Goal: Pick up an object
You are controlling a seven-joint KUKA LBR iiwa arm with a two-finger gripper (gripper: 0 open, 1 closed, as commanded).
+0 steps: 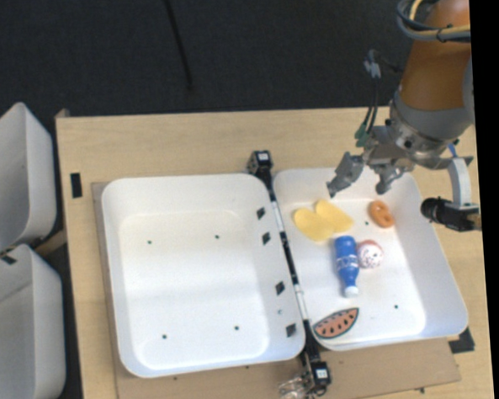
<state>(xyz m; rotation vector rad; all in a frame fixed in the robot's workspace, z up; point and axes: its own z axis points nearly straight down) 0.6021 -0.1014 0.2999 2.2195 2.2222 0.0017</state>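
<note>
In the right bin [437,297] lie one watermelon slice [335,324] nearest the front edge, then one blue bottle [346,264] touching one small ball [370,254], one yellow piece [322,219] and one orange ring [381,213]. Above the ring, the arm [431,65] reaches down from the right, its tool [366,177] spread wide and holding nothing, over the bin's far edge.

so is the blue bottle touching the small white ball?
Touching, as far as the camera view shows: the blue bottle lies against the white ball on its right, with no bin floor visible between them.
</note>
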